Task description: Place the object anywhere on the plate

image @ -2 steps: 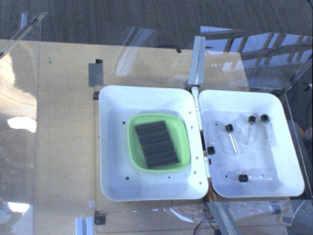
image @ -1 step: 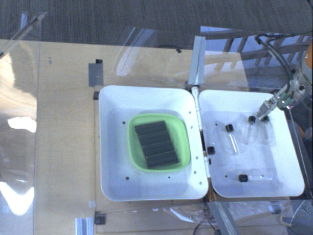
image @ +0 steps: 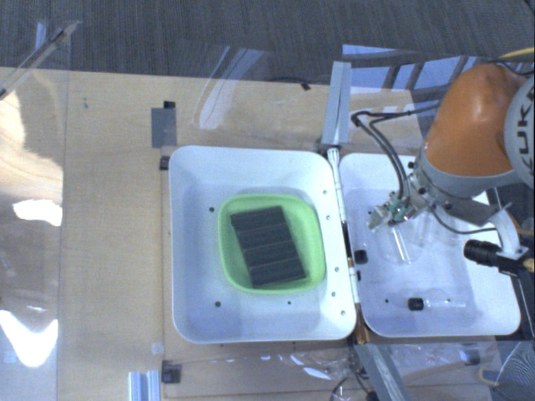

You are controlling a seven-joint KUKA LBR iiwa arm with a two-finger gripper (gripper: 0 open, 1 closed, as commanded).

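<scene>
Camera view
Plate (image: 227,257): I see it, green, in the left bin (image: 192,224).
Object (image: 267,246): dark ribbed block lying on the plate.
Gripper (image: 408,245): over the right bin (image: 493,312); clear fingers, faint, look spread, nothing between them.
Arm (image: 472,124): cut off at my right edge.

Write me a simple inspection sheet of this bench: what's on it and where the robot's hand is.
Surface: wooden bench bearing two white bins.
Job's things: green plate in the left bin; dark ridged block lying on it.
Clutter: small dark piece in the right bin.
Grippers: hand over the right bin, translucent, state unclear.
Cables: black cable looping to the wrist.
Surroundings: grey carpet beyond.
</scene>
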